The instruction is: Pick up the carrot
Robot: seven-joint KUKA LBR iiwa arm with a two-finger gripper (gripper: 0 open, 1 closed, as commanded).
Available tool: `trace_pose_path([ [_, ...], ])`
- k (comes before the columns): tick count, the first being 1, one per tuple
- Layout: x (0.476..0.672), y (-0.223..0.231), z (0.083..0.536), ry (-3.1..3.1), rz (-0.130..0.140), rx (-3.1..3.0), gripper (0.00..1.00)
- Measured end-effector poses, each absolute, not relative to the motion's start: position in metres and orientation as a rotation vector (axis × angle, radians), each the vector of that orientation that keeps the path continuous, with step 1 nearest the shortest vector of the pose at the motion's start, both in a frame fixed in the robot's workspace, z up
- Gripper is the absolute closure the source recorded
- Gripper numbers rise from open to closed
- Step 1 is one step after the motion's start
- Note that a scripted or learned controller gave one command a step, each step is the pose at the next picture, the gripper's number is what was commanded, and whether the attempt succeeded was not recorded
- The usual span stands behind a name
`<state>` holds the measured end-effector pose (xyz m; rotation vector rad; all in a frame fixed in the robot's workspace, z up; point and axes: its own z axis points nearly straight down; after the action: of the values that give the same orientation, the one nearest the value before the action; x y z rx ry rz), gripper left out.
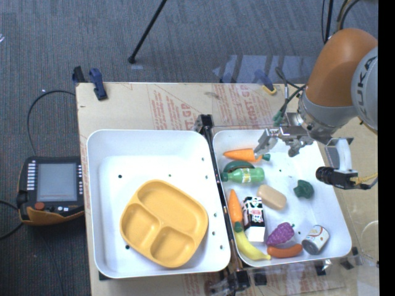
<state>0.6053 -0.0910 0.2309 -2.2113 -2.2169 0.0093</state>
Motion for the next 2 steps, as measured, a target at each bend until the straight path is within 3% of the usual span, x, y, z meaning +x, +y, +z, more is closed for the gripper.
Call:
trace_pose_path([
  [1, 0.641, -0.081, 0.129, -2.342, 0.017, -2.066, 0.00],
  [2, 0.643, -0.100, 0.082, -2.255, 0.010, -2.168, 0.00],
])
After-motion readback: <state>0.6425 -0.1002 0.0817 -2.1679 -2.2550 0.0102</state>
